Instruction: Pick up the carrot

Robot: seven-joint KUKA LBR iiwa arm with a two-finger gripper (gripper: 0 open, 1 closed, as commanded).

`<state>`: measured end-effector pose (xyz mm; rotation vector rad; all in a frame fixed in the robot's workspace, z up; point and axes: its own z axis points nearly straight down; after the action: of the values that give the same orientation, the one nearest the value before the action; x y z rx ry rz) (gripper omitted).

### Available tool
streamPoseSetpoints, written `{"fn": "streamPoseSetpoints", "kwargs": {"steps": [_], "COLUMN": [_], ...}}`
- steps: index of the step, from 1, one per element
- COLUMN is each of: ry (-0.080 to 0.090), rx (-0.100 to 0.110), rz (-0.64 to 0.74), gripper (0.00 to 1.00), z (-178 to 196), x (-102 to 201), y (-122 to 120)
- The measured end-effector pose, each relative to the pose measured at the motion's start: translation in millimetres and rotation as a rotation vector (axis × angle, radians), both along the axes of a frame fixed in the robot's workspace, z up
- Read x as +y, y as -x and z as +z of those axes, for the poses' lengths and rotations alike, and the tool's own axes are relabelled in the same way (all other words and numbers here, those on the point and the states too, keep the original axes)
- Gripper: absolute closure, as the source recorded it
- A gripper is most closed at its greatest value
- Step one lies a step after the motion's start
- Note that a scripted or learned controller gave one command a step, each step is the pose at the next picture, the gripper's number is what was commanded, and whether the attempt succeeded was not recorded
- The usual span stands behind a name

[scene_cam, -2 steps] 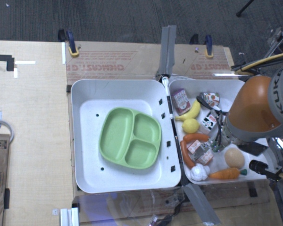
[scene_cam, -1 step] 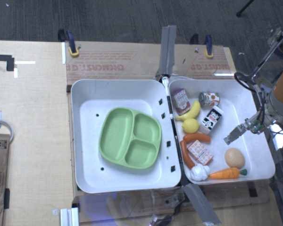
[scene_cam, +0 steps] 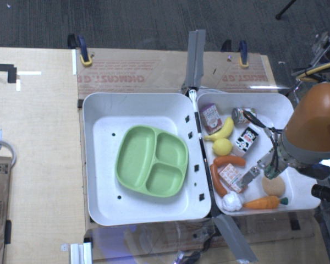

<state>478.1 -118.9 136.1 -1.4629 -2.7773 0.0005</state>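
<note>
We are at the approach: our gripper (scene_cam: 257,172) hangs low over the right bin (scene_cam: 281,104), above the carrot (scene_cam: 261,203) lying by the near wall beside a white garlic bulb (scene_cam: 231,202) — whether it is open or closed, we cannot tell. Next we must shift nearer and descend. The packets' print is unreadable — too small.
</note>
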Motion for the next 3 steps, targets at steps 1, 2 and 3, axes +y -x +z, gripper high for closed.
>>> {"fn": "streamPoseSetpoints", "kwargs": {"steps": [1, 2, 3], "ry": [0.000, -0.001, 0.000], "rx": [-0.002, -0.003, -0.008], "rz": [0.160, 0.623, 1.036], "gripper": [0.00, 0.00, 0.00], "z": [-2, -9, 30], "x": [-36, 8, -27], "y": [0, -1, -131]}}
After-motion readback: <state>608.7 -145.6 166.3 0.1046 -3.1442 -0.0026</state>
